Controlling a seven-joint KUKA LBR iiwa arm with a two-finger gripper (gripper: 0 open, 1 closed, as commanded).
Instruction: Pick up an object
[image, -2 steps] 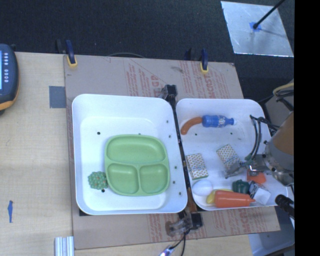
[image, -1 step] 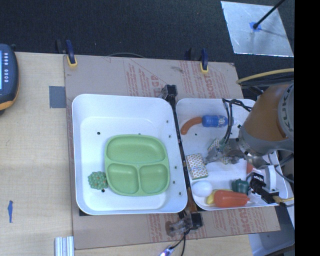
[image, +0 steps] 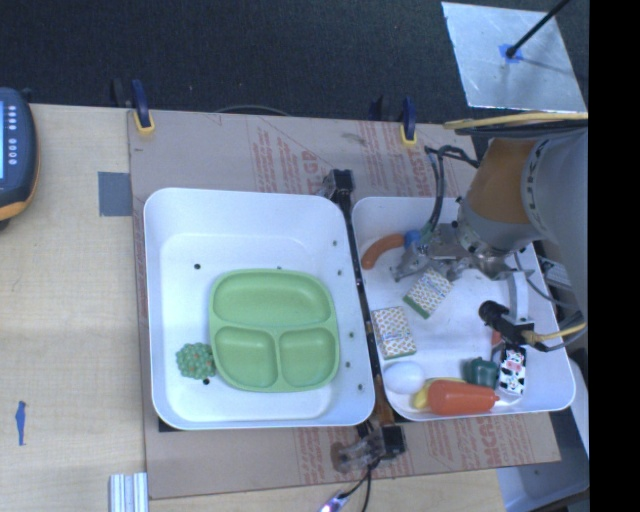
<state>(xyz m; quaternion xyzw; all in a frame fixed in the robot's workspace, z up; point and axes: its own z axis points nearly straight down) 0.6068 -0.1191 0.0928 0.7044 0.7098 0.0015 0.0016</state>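
Starting at the near edge of the right bin (image: 560, 400), a glossy orange carrot-like toy (image: 462, 397) lies beside a smooth white egg shape (image: 403, 377), with a small black-and-white cow-patterned carton (image: 512, 372) just beyond. All look like hard, rounded plastic, so a pinch placed off-centre could likely squirt them sideways. Further in, two flat chequered packets (image: 393, 331) and (image: 428, 293) lie on the bin floor; being thin, they may slip under closing tips rather than lift. In the left bin (image: 160, 300) sits a pale green, three-compartment plate (image: 272, 328) with a bumpy green broccoli-like piece (image: 195, 360) at its near-left corner. Farthest back, the gripper (image: 428, 255) hangs low over the right bin's far side, close to a curved orange sausage shape (image: 380, 250) and the upper packet. Whether it is spread or closed, I cannot tell, and nothing visibly sits within it. The crowding there risks nudging a neighbour instead of seizing one thing.
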